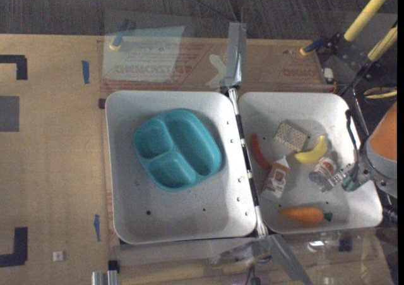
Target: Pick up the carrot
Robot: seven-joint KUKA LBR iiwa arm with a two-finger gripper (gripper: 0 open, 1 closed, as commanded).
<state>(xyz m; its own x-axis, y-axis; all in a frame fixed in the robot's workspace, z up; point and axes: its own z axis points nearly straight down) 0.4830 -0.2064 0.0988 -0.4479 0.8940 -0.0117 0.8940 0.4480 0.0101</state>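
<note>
Overhead slanted view of a wooden bench carrying two shallow white bins side by side. Left bin (126, 214) holds a teal divided plate (178, 148) with three compartments, sitting near its middle. Right bin (363, 211) holds several toy foods: a red sausage (259, 151) beside the dividing wall, a tan cracker (291, 135) toward the back, a yellow banana (314, 151) just beside it, a small white bottle (276, 177) with a red label, and a small can (323, 170) lying on its side.

Carrot (303, 215), orange with a green stub at its right end, lies flat along the front of the right bin, pointed end to the left, apart from the other items and close to the front wall.

Gripper (344, 179) hangs at the right side of that bin, just beside the can and behind the carrot; whether it is released or clenched cannot be told from this angle, and nothing is visibly held.

Carrot looks like a light, stiff plastic toy with a smooth skin, likely to slip or roll if pinched near the tapering tip. Best hold is probably across the thick middle, jaws closing across its width, with care for the nearby front wall
</note>
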